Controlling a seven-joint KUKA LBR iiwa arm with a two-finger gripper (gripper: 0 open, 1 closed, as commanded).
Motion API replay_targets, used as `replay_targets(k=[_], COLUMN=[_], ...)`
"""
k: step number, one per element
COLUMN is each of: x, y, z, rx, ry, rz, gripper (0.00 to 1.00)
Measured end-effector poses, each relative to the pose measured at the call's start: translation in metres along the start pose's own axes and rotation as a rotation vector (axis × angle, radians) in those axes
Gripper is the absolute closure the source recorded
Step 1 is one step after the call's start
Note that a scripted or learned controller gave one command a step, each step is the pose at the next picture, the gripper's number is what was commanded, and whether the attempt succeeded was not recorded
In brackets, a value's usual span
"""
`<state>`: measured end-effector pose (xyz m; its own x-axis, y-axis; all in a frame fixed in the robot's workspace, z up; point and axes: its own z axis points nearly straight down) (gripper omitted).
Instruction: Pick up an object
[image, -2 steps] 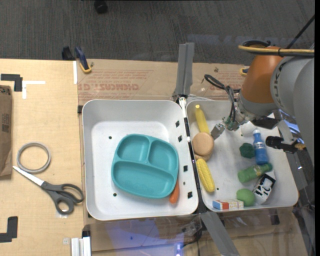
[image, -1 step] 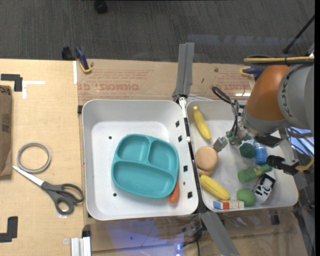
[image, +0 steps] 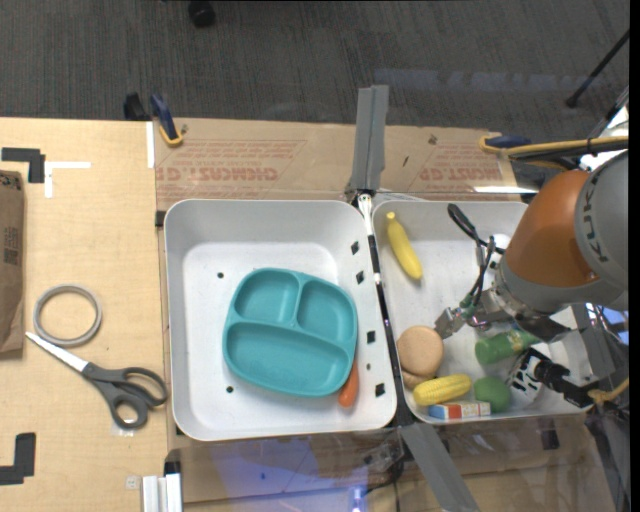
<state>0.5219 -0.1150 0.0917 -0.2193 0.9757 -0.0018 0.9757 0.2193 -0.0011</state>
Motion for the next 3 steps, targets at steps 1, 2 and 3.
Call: replay_targets(k=[1, 2, 3], x=[-0.023, -0.056, -0.063], y=[0.135, 0.073, 0.084], z=[-0.001, 0.000, 0.000], rx=[0.000, 0.000, -0.001], ry=[-0.001, 0.000, 0.000], rz=[0.148, 0.055, 0.087], gripper=[0.00, 0.00, 0.00])
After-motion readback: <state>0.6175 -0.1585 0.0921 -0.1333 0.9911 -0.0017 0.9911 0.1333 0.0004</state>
